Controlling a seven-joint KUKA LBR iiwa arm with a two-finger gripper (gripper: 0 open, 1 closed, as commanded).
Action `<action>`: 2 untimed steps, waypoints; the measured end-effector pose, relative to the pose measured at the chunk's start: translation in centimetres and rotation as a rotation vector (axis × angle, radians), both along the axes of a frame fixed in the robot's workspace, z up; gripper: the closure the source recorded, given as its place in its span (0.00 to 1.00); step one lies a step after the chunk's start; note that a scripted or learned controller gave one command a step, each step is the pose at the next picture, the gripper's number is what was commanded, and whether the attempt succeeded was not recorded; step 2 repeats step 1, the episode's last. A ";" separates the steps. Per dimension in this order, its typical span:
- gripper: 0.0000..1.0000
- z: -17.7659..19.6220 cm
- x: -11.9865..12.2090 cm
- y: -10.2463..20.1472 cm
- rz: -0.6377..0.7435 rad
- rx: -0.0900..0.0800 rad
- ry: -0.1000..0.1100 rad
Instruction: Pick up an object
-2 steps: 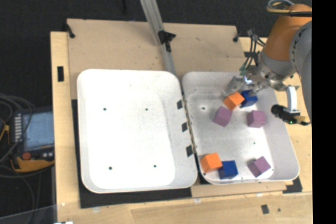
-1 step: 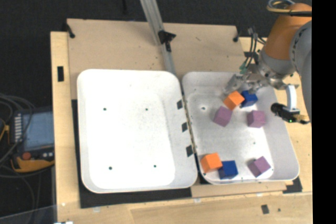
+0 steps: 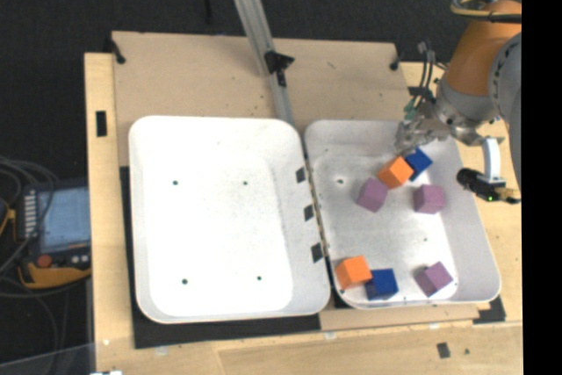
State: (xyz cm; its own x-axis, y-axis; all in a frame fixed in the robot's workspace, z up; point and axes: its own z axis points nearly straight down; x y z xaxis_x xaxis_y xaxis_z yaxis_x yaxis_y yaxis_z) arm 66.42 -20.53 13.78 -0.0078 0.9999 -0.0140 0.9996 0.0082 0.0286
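Observation:
The right bin (image 3: 334,154) holds several small blocks. An orange block (image 3: 397,171) and a blue block (image 3: 419,161) touch each other near the bin's far right. Two purple blocks (image 3: 371,195) (image 3: 428,198) lie just in front of them. At the near edge sit an orange block (image 3: 354,270), a blue block (image 3: 382,284) and a purple block (image 3: 434,278). My gripper (image 3: 409,134) hangs over the bin's far right part, just behind the orange and blue pair, with nothing seen held in it.
The left bin (image 3: 219,215) lies beside the right one. A slanted metal pole (image 3: 250,13) rises from between the bins at the back. A control pendant (image 3: 53,228) with cables lies off the bench at the left.

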 end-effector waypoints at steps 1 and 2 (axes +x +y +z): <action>1.00 5.5 -0.4 -1.0 -0.007 0.011 0.022; 1.00 5.5 -0.4 -1.0 -0.007 0.011 0.022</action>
